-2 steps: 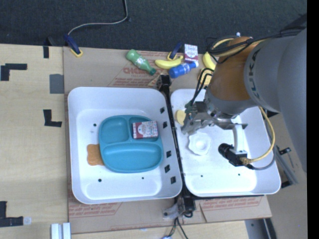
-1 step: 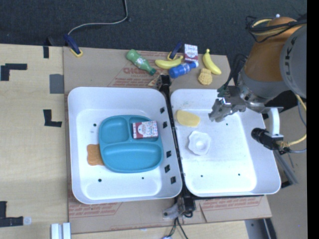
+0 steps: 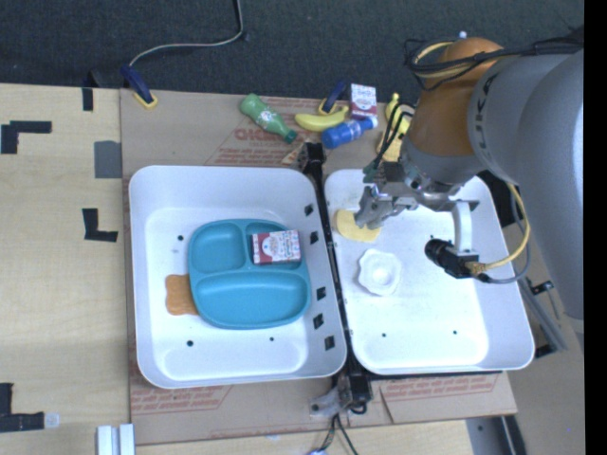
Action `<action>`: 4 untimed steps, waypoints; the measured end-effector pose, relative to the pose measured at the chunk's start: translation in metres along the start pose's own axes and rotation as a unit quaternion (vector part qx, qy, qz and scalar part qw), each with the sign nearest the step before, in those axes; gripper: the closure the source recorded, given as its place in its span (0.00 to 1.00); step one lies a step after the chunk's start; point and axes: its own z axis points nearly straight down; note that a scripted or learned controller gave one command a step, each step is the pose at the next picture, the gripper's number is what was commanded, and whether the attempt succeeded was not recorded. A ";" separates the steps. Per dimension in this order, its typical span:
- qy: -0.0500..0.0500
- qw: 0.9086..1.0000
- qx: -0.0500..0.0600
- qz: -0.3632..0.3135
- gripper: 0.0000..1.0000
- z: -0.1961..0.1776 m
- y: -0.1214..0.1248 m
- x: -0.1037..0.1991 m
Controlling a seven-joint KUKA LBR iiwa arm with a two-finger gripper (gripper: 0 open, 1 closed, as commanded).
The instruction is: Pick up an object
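A flat yellow piece (image 3: 353, 227) lay in the right bin (image 3: 474, 349) near its upper left corner, against the dividing wall; its long axis could not be made out. A white cup (image 3: 377, 274) sat just below it, apart from it. The left bin (image 3: 161, 349) held a blue sectioned tray (image 3: 237, 297) with a red-and-white carton (image 3: 276, 246) in its upper right compartment, and a tan piece (image 3: 176, 294) touching the tray's left edge. The arm reached in from the right, wrist bent downward, the gripper (image 3: 373, 207) just above the yellow piece. Whether it was open or closed could not be told.
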 end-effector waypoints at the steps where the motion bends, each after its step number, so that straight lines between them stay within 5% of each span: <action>1: 0.000 1.000 0.000 0.000 1.00 -0.015 -0.051 0.038; 2: 0.000 1.000 0.000 0.000 0.00 -0.015 -0.051 0.038; 3: -0.001 1.000 -0.001 0.001 0.00 0.000 0.026 -0.011; 4: -0.001 1.000 0.001 0.001 0.00 0.072 0.052 -0.067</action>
